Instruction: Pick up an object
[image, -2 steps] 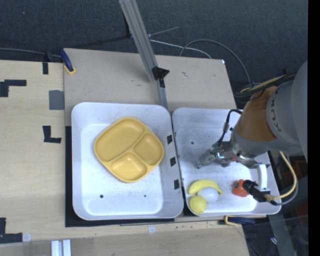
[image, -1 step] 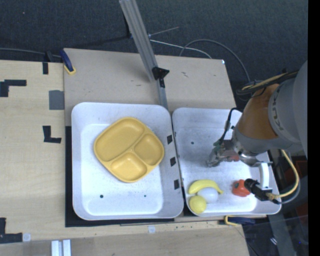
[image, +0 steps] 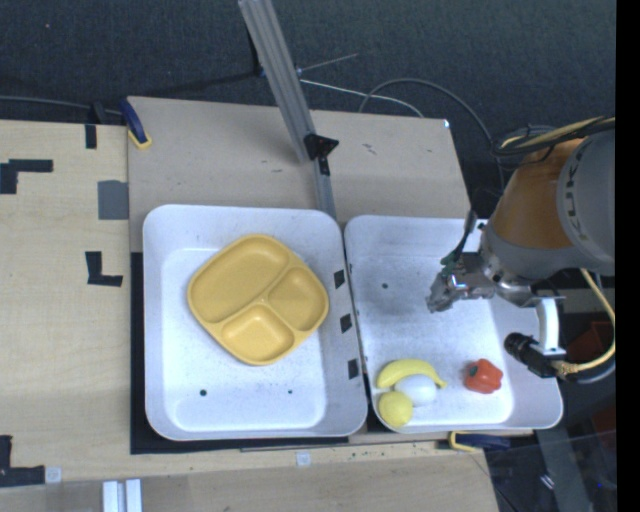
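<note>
The left white plastic bin (image: 170, 400) holds a yellow plastic plate with three parts (image: 258, 298). The right white bin (image: 400, 260) holds a yellow banana (image: 407, 373), a white egg (image: 424, 392), a yellow lemon (image: 395, 408) and a red pepper (image: 483, 376) — all near its front edge. The metal gripper (image: 442, 296) hangs above the bin's bare middle — nothing between its tips.

Grey arm (image: 600, 210) with a broad orange band, yellow cables, and a dark metallic gripper (image: 445, 292)

A divided plate (image: 258, 298) lies in the left bin (image: 160, 330); a banana (image: 406, 372) lies in the right bin (image: 400, 250).
</note>
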